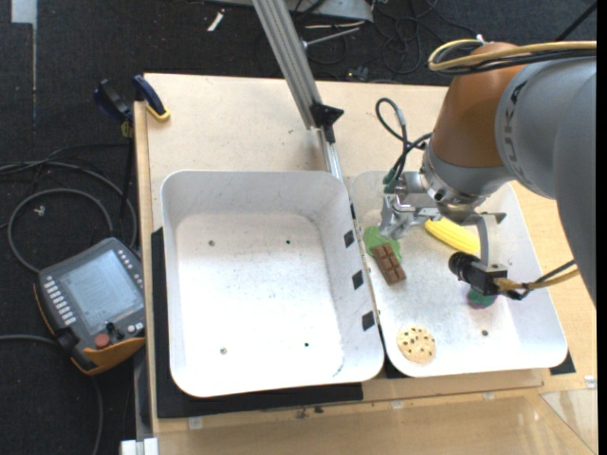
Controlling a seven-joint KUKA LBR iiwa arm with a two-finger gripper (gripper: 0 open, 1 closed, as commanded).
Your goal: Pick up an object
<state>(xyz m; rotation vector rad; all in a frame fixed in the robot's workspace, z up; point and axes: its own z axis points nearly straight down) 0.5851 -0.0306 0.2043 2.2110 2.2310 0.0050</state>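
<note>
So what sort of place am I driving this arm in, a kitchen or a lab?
Most likely a robotics lab or test cell, not a kitchen. A teach pendant lies on the dark floor among loose cables, and the wooden bench bears two white bins holding toy food such as a banana and a cookie.

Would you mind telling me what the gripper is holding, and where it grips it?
Cannot be told: the gripper sits low over the green item.

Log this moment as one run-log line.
arm: over right bin | gripper: above green block, brown bar | grasp: none visible | also: banana, cookie
</note>
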